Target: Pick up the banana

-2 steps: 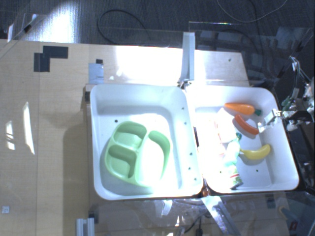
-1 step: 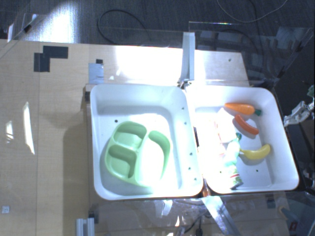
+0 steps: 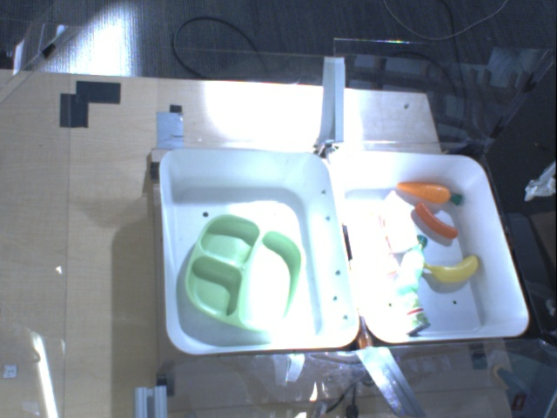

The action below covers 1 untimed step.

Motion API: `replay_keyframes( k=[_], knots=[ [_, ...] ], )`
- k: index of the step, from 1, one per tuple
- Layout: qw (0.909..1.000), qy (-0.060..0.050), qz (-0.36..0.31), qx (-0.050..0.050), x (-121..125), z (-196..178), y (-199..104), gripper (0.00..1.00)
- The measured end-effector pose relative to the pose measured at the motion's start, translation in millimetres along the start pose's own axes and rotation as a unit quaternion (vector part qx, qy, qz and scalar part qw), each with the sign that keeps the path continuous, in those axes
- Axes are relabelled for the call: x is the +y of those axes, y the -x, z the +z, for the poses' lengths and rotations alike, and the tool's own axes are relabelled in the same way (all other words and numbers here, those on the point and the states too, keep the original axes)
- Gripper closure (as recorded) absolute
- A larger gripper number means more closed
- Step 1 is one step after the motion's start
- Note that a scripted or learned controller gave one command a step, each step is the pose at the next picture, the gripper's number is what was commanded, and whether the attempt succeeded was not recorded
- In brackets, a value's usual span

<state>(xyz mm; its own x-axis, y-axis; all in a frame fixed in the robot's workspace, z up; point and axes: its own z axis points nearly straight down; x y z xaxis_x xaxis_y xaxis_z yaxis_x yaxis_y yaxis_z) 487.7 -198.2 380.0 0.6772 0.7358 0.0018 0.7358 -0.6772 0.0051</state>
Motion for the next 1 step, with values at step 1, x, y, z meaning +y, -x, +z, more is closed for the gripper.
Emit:
replay_keyframes(
  k=[1],
  knots=[
    [0.9609, 0.0, 0.277, -0.001, 1.1, -35.5, 1.0, 0.0]
  ],
)
